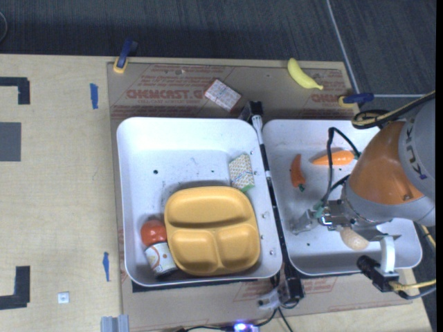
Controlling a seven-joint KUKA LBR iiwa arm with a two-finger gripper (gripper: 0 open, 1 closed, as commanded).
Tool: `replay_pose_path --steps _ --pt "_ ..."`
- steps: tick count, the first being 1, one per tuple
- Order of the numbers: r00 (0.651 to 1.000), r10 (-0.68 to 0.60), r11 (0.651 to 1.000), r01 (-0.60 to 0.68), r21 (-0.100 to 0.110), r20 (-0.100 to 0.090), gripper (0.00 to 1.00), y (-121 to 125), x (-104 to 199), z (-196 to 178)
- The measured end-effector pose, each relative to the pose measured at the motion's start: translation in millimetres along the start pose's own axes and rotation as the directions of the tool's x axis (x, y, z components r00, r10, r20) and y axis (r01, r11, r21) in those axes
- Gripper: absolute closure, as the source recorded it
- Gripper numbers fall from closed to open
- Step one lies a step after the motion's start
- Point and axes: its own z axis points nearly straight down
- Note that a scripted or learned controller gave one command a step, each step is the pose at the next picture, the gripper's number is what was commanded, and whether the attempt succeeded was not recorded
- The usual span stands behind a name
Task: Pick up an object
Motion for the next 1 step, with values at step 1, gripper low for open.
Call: replay_pose_path --steps 1 --pt "1.0 0.0 1.0 0.0 0.0 0.0 0.0 0.0 -0.5 0.0"
